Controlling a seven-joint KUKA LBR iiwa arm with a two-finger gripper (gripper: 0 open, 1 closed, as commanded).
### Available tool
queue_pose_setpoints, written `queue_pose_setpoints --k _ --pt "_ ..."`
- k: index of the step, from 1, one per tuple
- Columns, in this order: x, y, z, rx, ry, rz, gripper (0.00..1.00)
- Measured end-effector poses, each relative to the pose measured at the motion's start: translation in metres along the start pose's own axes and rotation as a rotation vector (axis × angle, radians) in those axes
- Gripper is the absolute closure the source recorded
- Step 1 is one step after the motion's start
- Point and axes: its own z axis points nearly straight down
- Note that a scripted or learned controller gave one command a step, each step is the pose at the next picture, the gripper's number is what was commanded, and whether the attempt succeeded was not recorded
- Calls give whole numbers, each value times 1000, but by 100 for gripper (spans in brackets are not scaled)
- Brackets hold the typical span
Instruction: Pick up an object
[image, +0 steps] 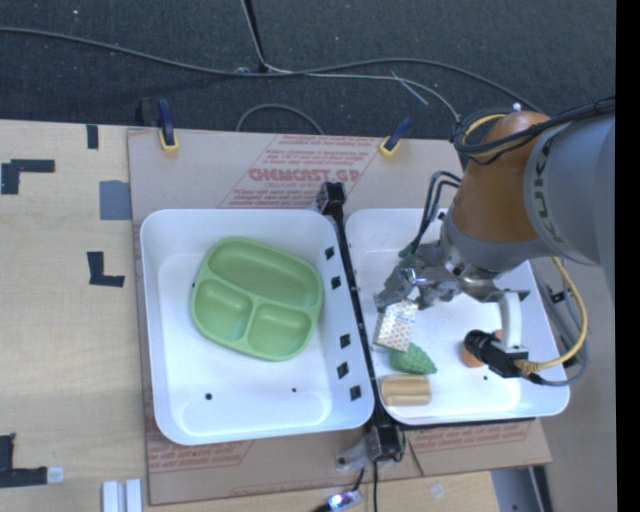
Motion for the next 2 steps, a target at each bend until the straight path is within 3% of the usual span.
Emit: queue_pose_setpoints --k 2 --pt "109 -13 -6 2 -1 0 100"
